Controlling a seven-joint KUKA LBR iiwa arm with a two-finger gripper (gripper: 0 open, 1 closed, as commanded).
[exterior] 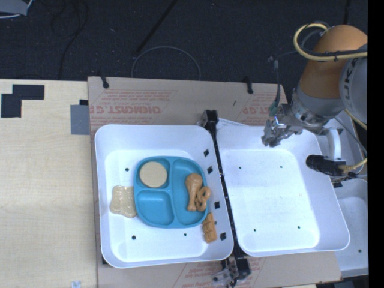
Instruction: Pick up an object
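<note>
Camera view puts your gripper (275,135) over the far edge of the right bin (282,245), beside the divider's far end; its tips are too small and dark for you to read, so their state can't be told, and you see nothing between them. Your pick candidates sit in the left bin (120,143): a blue sectioned tray (161,212) holding a round tan disc (153,174) and a knobbly tan piece (196,192). Left of that tray lies a pale flat slab (123,201), touching its rim. At the tray's near-right corner sits a small orange-brown chunk (209,228). Arm (327,71) is cut off at the right.
</note>
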